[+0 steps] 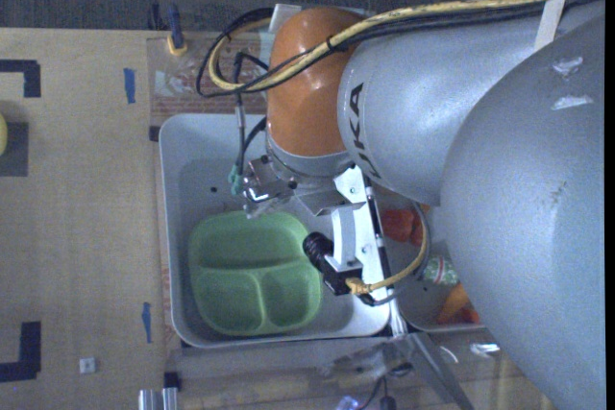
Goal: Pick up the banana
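Steel-grey gripper [256, 191] hangs at the upper rim of the green three-compartment plastic tray [252, 276] in the white bin [178, 206] at frame centre. I cannot tell whether it is open or closed. The bulky grey arm [461, 139] covers much of both bins, so I cannot place the banana. I'd lift clear and find it before descending.

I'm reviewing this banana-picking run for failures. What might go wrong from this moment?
1. No banana is visible; the arm covers much of both bins, so the gripper may close on nothing.
2. The gripper sits at the rim of the green divided tray, which it might strike or grab instead.
3. Loose cables near the wrist could snag on the bin wall.
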Robot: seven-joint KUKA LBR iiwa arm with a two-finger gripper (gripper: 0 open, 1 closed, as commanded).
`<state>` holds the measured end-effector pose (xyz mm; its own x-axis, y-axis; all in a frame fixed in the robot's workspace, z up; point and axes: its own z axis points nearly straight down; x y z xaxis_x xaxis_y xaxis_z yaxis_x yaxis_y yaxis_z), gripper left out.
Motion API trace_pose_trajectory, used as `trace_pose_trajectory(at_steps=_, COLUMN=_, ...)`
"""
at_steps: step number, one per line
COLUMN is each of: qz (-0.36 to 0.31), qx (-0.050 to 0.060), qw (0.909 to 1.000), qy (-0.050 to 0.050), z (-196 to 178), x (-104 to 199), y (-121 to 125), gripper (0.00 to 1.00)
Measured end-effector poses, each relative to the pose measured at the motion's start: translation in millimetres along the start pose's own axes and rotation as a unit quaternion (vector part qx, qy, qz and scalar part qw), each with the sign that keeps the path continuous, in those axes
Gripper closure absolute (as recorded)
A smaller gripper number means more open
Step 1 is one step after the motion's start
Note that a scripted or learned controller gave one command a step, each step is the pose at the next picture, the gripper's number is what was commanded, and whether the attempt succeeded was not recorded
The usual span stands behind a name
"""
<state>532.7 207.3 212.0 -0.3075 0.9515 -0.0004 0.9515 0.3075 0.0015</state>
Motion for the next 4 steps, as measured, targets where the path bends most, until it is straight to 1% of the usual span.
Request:
trace_pose_trajectory(at_steps=1, qz=-0.041, qx=-0.011, qw=0.9991, qy=0.0, z=99, x=7, y=-40, gripper=1.0)
trace_pose_trajectory(at_steps=2, qz=0.13, qx=0.001, qw=0.9915, qy=0.0, z=104, x=8, y=-25, gripper=1.0)
trace_pose_trajectory(at_steps=3, qz=0.17, qx=-0.017, qw=0.9852, qy=0.001, z=115, x=15, y=-39, gripper=1.0)
trace_pose_trajectory(at_steps=4, qz=0.118, qx=-0.008, qw=0.993, qy=0.001, z=87, x=5, y=-50, gripper=1.0)
